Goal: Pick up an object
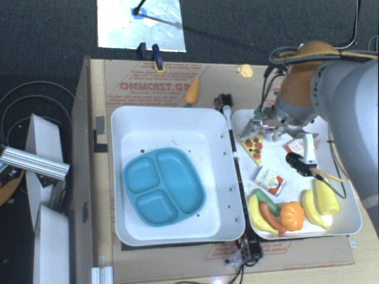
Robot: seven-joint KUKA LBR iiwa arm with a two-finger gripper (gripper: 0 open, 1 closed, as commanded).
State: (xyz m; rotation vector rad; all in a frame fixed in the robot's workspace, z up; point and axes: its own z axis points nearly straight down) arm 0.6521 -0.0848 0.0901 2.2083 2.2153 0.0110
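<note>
Likely light, stiff and flat, the pizza slice [253, 147] just below the gripper [263, 129] wants an edge pinch; gripper's opening: cannot tell.

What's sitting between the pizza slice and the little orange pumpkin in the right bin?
In the camera view, a small juice-box-like carton lies between the pizza slice and the pumpkin, on the right bin's white floor.

right bin [354, 222]: front crowded by toy food [290, 213], back blocked by arm [331, 93] | left bin [177, 122]: room left around blue tray [163, 185]
</note>
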